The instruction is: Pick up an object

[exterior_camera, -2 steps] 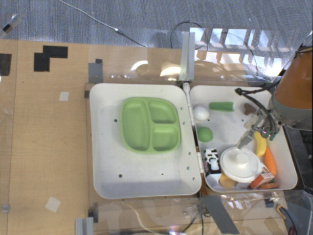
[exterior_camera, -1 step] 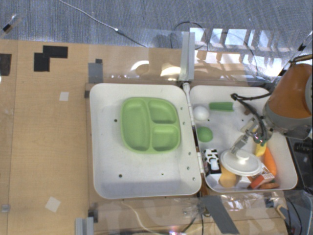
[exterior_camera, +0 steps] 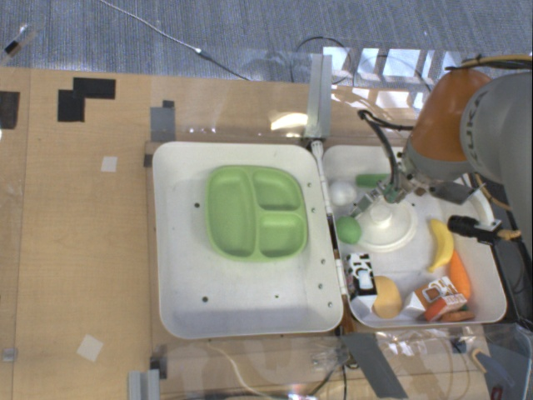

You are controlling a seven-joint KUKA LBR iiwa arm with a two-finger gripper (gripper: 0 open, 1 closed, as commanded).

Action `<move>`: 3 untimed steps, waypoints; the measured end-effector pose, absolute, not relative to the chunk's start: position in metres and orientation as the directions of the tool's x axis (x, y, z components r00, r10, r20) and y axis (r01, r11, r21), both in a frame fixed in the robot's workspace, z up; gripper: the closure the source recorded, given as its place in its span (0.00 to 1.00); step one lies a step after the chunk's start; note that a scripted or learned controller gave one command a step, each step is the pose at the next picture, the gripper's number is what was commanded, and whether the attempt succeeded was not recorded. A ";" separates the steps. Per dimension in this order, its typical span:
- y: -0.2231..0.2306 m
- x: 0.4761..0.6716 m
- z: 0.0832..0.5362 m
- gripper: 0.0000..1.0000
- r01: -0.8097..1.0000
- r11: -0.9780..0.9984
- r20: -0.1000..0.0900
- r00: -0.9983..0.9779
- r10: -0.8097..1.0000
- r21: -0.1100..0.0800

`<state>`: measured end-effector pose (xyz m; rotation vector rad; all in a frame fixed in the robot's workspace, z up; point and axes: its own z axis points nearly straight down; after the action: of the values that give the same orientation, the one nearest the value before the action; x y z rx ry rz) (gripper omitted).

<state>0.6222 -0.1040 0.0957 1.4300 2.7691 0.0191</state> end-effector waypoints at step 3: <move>-0.154 0.673 0.139 0.00 0.739 0.673 -0.011 -0.673 0.739 0.009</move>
<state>0.6725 -0.1541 0.1393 1.2639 2.8607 0.0055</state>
